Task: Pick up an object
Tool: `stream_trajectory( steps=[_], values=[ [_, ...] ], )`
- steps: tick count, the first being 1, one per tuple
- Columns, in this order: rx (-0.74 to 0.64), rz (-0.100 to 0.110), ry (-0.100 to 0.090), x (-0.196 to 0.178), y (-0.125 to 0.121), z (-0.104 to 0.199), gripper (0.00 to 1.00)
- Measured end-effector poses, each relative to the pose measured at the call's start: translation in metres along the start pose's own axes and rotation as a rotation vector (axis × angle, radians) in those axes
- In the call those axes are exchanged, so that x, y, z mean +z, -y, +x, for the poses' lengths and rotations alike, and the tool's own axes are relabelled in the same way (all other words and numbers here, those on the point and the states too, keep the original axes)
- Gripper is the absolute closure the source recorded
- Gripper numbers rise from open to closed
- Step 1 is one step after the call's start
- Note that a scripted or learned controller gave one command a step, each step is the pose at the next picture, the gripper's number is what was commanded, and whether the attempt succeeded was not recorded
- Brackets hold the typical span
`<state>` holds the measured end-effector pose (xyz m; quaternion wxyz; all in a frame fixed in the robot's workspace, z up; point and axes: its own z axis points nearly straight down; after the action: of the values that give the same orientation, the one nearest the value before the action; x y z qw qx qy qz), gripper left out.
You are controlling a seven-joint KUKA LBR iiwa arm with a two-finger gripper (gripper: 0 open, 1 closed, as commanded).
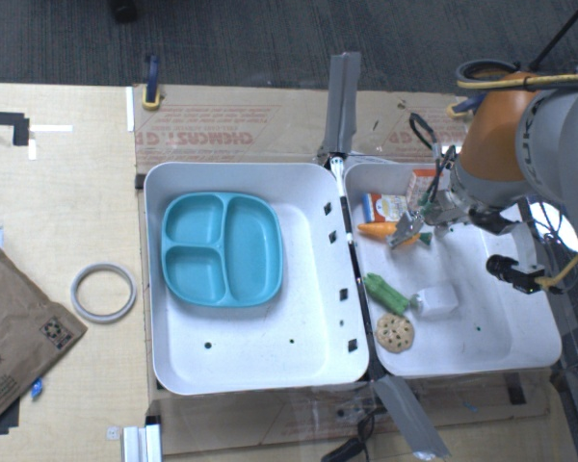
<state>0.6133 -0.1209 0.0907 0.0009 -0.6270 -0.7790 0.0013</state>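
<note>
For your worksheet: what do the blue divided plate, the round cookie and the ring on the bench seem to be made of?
Blue divided plate: looks like moulded plastic, smooth with a soft sheen and rounded rims.
Cookie: probably a plastic toy; tan, matte, with dark specks.
Ring: possibly a roll of tape or plastic; pale grey, too small to tell.

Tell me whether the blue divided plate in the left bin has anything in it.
Empty. The blue divided plate lies flat in the left bin, and all three compartments show only bare blue surface.
</note>
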Motion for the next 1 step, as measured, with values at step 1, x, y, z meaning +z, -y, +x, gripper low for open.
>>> stream_trajectory(
  steps=[1],
  values=[
    [-0.001,0.01,-0.002,-0.0069,0.0027,-0.0003,1.0]
  ],
)
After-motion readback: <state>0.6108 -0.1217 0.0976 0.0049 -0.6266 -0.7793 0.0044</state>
